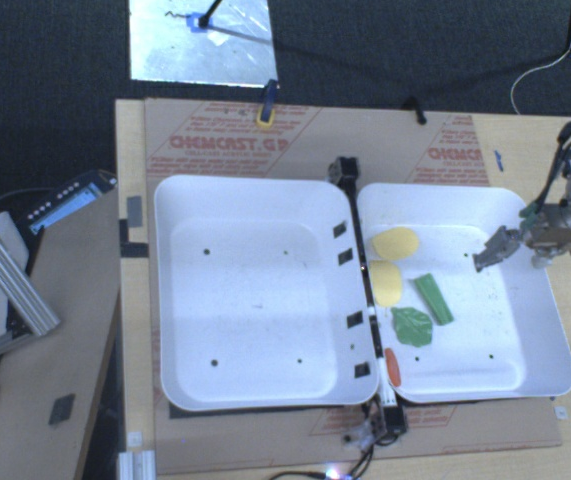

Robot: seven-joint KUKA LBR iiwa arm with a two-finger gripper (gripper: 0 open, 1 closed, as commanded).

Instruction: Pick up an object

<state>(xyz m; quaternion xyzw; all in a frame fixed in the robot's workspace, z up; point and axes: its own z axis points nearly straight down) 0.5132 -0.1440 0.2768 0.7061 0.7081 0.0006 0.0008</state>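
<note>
Gripper seen over right bin near its right edge; finger state cannot be told. Green block lies near bin's left edge, toward left of gripper, long axis slanted toward bin's front-right corner.

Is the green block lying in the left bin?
No, the green block lies in the right bin, beside the green leaf-shaped piece and the two yellow pieces.
</note>
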